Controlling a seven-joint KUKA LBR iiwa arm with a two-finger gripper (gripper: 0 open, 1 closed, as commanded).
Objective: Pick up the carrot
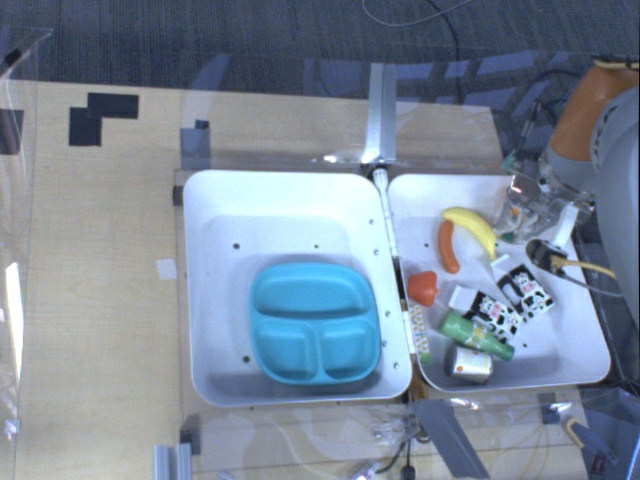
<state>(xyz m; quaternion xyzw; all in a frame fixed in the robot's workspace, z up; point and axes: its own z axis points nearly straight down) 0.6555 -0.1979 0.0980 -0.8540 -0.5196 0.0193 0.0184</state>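
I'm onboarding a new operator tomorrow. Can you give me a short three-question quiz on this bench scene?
1. True or false: the carrot lies in the same bin as the blue tray.
2. Which touches the carrot? A) the banana B) the green bottle C) the can
3. Fill in: the gripper is above the right bin's ____ edge.

Key: 1 false; 2 A; 3 far right.
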